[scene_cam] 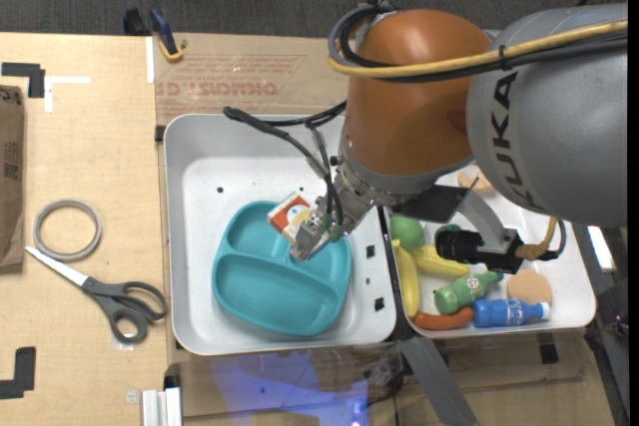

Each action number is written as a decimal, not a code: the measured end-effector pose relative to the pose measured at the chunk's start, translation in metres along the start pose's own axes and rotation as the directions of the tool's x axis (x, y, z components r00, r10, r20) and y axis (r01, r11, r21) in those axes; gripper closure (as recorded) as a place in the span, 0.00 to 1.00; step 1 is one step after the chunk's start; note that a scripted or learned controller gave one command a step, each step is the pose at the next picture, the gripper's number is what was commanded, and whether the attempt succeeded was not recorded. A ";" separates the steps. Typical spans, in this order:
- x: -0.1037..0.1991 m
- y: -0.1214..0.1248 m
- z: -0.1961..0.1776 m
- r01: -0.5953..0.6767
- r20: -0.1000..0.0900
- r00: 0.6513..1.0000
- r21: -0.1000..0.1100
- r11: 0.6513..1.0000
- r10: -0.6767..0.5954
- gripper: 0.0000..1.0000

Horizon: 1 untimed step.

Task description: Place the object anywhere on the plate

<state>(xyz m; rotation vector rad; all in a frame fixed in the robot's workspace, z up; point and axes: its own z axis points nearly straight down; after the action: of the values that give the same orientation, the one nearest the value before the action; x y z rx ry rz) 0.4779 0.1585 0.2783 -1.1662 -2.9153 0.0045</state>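
Currently jaws point(312, 239) sit over the teal plate point(270, 289), grip state unclear; small red-white object point(291, 213) just beside them at plate rim. Risk: it tips off into the bin point(195, 165).

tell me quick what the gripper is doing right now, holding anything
gripper: over the teal plate, right by a small red-and-white object; open or closed, or holding it, cannot be told

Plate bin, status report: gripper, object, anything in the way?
Gripper low over teal plate, upper right rim. Small red-and-white packet at the gripper, grip unconfirmed. Nothing else on plate.
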 end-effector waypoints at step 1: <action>0.000 0.000 0.000 -0.001 0.000 1.000 0.000 1.000 0.001 0.00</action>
<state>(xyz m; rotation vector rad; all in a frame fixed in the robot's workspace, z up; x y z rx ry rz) 0.4781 0.1583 0.2784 -1.1675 -2.9152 0.0041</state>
